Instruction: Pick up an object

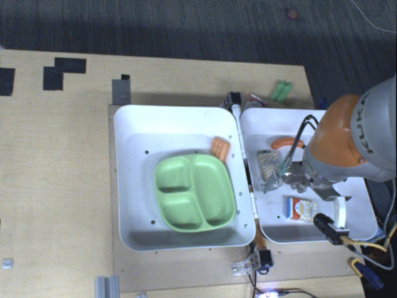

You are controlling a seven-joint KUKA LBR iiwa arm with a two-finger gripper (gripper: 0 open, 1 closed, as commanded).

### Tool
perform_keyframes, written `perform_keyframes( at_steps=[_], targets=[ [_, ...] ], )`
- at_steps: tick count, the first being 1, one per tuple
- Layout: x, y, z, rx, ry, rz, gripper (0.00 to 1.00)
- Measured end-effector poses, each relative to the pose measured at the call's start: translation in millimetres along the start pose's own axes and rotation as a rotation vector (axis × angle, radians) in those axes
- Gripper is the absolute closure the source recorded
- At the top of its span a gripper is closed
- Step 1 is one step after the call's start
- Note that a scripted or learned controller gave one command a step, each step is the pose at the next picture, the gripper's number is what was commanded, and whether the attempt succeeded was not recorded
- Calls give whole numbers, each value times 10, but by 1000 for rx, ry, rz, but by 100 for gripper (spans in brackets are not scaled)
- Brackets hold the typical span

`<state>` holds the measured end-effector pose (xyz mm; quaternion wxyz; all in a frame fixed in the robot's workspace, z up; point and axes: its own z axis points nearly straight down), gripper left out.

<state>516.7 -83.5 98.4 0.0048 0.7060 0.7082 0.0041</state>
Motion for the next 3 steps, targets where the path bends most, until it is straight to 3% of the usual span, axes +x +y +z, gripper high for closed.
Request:
perform_keyframes(
  at_steps=[1,2,3],
  targets=[
    [-44,705,127,4,0,-2,0],
    [-38,725,8,-2,0,-6,100],
    [401,329,-1123,6,2,-3,100]
  ],
)
